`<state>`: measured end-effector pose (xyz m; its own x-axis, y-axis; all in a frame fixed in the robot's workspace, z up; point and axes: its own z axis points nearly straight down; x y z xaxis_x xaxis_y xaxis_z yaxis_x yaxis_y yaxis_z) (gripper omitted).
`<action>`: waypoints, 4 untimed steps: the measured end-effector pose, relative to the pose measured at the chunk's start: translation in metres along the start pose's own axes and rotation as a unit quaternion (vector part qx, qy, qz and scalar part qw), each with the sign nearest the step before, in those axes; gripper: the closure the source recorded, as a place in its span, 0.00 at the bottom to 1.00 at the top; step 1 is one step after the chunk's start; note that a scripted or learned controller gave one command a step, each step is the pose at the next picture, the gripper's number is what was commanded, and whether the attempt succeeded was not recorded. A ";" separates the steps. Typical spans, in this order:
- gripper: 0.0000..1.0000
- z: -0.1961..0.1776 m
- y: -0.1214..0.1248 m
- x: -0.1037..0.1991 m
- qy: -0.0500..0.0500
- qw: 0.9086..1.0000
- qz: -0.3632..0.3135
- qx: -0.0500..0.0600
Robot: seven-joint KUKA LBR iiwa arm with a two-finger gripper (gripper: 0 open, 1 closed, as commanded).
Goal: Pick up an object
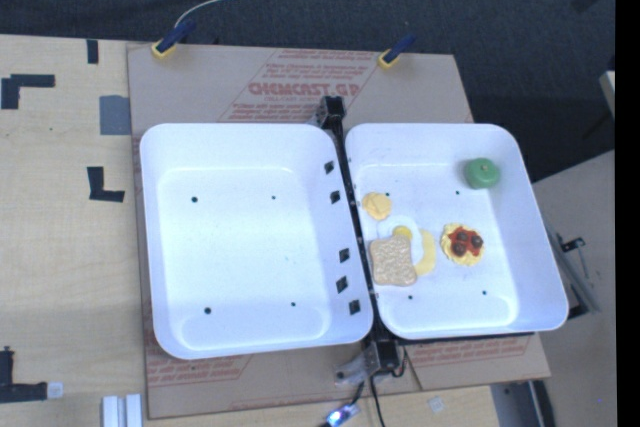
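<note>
The right bin holds several small toy foods. A green round piece lies near its far right corner. A small yellow piece sits close to the divider between the bins. A tan slice of toast lies below it, partly over a yellow banana-like piece. A little round pastry with red topping rests to the right of the toast.
The left bin sits beside the right one on a cardboard sheet over the wooden bench. Black clips join the bins along the middle. Two clamps hold the cardboard's far edge, and a cable runs off from there.
</note>
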<state>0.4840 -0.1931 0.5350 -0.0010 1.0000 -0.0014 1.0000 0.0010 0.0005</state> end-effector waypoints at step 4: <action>1.00 0.000 0.000 0.041 0.000 1.000 0.000 0.000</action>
<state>0.4839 -0.1517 0.5349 -0.0004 1.0000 -0.0008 1.0000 0.0004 -0.0001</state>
